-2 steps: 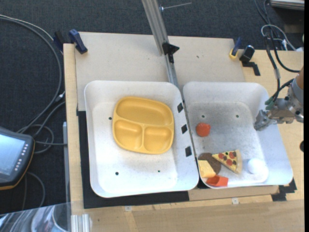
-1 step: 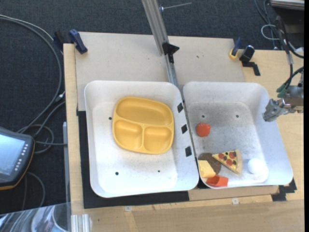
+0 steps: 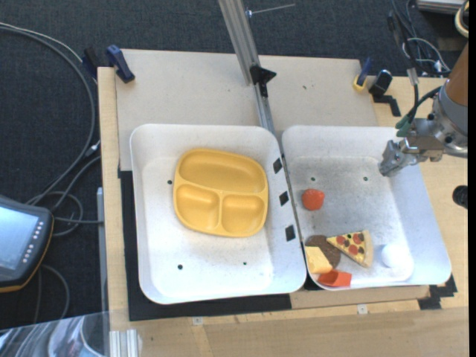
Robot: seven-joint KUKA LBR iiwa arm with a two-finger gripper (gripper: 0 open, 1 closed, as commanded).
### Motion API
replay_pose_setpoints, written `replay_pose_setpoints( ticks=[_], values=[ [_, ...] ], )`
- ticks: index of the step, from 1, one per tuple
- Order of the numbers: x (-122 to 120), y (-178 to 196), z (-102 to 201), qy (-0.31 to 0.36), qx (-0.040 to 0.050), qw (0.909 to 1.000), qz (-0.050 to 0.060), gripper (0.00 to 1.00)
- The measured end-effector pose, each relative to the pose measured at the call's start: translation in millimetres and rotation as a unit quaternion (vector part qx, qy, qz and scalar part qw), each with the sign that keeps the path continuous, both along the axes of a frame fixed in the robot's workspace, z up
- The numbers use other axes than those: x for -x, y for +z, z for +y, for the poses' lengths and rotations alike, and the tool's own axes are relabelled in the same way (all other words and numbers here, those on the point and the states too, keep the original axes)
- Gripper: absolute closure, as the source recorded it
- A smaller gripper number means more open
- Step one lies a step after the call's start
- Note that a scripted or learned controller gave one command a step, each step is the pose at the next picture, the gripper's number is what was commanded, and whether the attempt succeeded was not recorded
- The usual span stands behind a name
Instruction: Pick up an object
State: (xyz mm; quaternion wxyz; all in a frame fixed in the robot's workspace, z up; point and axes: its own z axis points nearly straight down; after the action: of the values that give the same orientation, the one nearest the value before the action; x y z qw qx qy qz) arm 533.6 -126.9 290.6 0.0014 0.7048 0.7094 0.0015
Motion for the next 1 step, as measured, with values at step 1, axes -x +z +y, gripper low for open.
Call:
replay_pose_setpoints(
  ticks=[1],
  values=[
    [-16.3, -19.5, 51.0, 0.0, -0.0016, 1.0, 0.004, 1.0]
  ],
)
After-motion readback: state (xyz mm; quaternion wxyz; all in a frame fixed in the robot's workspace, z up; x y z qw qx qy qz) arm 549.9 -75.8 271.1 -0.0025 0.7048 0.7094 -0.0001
